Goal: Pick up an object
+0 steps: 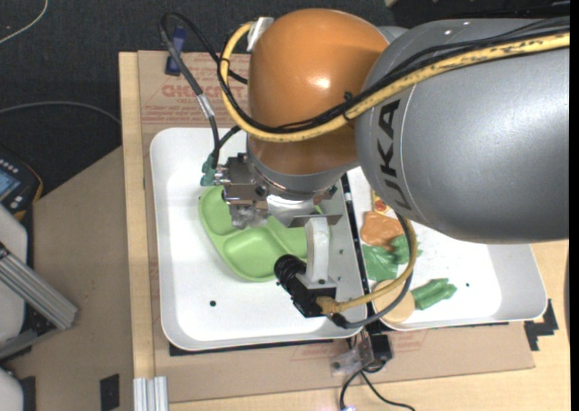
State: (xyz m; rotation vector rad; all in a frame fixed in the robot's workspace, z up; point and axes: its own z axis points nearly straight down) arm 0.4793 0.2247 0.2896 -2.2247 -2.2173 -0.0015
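Note:
A light green shallow dish-like object lies in the left white bin, partly under the arm. The arm's orange band and grey wrist hang low over the middle of this bin and hide the gripper's tips; its body stands right above the green object's far part. In the right bin lie an orange piece, a green piece beside it, a small green leafy piece and a tan piece at the front edge.
Black and yellow cables loop around the wrist and down to a black connector over the left bin's front. The bins sit on a brown cardboard sheet. The arm covers much of the right bin.

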